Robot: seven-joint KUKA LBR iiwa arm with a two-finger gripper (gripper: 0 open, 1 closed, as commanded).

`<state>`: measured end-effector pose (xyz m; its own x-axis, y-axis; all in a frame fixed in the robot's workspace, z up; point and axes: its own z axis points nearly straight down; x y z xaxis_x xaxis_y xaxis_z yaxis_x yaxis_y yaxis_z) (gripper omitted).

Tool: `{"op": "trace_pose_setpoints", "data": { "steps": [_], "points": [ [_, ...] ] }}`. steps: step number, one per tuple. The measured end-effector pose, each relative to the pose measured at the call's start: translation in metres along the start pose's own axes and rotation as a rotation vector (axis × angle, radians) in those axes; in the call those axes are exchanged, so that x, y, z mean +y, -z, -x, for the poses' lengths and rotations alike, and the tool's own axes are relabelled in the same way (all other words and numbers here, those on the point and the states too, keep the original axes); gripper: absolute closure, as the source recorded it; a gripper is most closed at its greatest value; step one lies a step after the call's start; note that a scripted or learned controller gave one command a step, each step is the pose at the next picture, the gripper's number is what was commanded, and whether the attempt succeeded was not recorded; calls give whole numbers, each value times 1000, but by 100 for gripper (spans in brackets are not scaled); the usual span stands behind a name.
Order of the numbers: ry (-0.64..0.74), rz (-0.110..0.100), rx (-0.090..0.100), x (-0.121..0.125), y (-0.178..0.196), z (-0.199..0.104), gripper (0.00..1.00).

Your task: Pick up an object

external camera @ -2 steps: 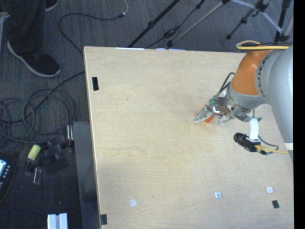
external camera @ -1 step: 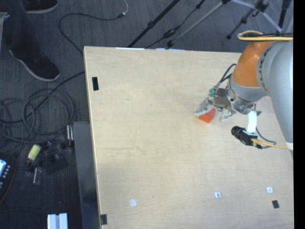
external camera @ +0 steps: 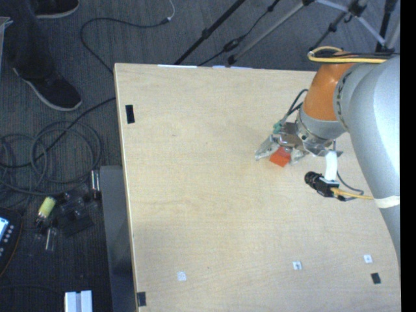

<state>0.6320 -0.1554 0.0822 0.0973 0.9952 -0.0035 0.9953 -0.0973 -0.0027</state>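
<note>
A small orange-red block (external camera: 279, 158) lies on the pale wooden bench top (external camera: 208, 194), right of centre. My gripper (external camera: 280, 152) hangs straight over it, reaching in from the right below the orange wrist band (external camera: 323, 99). Its silver fingers (external camera: 263, 153) are spread, one to the left of the block and one to the right, so the block sits in the gap between them. The gripper looks open, and I see no finger pressed against the block.
A small black part on a yellow cord (external camera: 323, 182) and a white piece (external camera: 331, 165) hang beside the arm, just right of the block. Black tape marks (external camera: 130, 114) dot the board. Cables (external camera: 58, 155) and shoes lie on the floor to the left.
</note>
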Motion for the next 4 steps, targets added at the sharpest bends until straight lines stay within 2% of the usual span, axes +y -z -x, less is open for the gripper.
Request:
{"op": "trace_pose_setpoints", "data": {
  "steps": [1,2,3,4],
  "points": [
    [2,-3,-2,0,8,0,100],
    [1,-3,-3,0,8,0,0],
    [2,-6,-3,0,15,0,100],
    [2,-6,-4,0,15,0,0]
  ]
}}
